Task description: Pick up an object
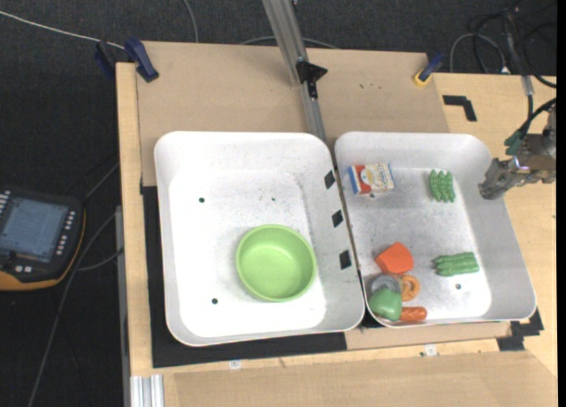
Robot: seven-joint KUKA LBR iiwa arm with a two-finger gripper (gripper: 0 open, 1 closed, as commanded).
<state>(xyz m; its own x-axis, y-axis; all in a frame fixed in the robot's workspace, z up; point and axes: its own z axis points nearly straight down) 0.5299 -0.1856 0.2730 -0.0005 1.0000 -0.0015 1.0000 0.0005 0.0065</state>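
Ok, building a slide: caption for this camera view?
Claw at the right bin edge; green bowl alone in the left bin.

Robotics lab, plywood bench (221, 78) on dark carpet, clamps, trailing cables, teach pendant (35, 235)

Lime-green bowl (276, 262) in the left white bin (190, 166), faintly dark-speckled. In the right white bin (495, 255): red, white and blue carton (370, 178), two bright green ridged pieces (441, 186) (456, 264), orange block (394, 258), orange ring (410, 287), green-and-grey lump (385, 300), red-orange piece (413, 314). Tan bench (230, 87), blue clamp (141, 60).
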